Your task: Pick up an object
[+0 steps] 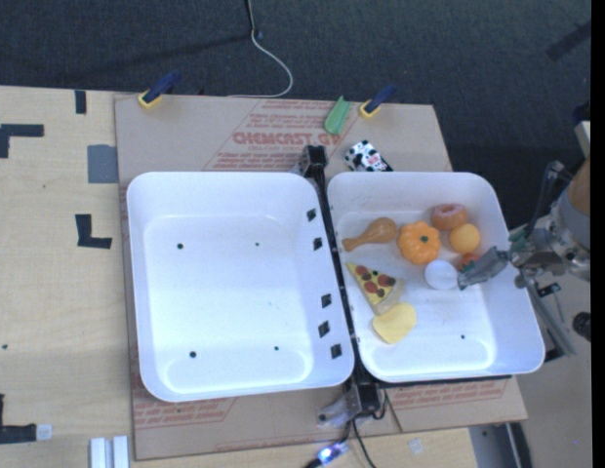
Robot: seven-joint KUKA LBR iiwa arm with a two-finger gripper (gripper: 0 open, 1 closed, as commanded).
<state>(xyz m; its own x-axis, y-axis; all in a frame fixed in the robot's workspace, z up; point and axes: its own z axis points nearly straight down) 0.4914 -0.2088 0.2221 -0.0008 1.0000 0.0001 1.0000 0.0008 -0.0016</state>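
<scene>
White ball point(440, 274) lies centre-right in the right bin point(478, 364), touching the gripper point(475, 270); whether the jaws are open or closed I cannot tell. Nothing looks lifted, so grasping and raising remain.

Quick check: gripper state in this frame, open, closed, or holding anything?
Gripper: cannot be told; it sits over the right bin beside the white ball.

right bin point(498, 354): drumstick point(370, 233) left of pumpkin point(419, 244) | pizza slice point(373, 283) just below drumstick | doughnut point(448, 214) behind pumpkin | gripper point(478, 268) beside ball point(440, 275) | left bin point(156, 261) alongside
</scene>
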